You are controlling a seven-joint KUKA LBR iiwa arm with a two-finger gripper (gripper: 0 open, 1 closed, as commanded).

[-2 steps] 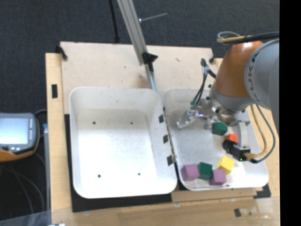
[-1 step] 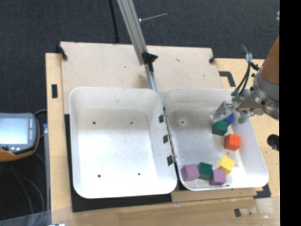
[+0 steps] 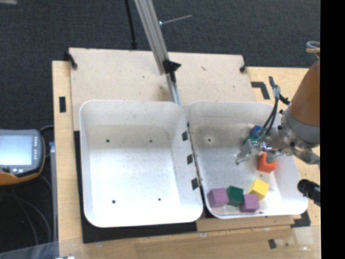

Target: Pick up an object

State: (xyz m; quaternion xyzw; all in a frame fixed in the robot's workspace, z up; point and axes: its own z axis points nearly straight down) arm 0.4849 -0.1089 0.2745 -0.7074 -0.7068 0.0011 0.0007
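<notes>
My gripper [image 3: 257,151] hangs over the right side of the right bin [image 3: 215,117], at the end of the grey arm with its orange band [image 3: 308,99]. An orange block [image 3: 266,164] lies directly below and slightly right of the gripper, partly covered by it. A small blue block [image 3: 255,130] sits just behind the gripper. Toward the bin's front edge lie a yellow block [image 3: 260,188], a green block [image 3: 235,194] and two purple blocks [image 3: 218,197] [image 3: 249,203]. Whether the gripper touches the orange block is unclear.
The left bin [image 3: 86,144] stands beside the right one, their walls meeting at the middle. A slanted aluminium pole [image 3: 153,31] rises from behind the bins. A small screen device [image 3: 20,151] sits off the bench at the left.
</notes>
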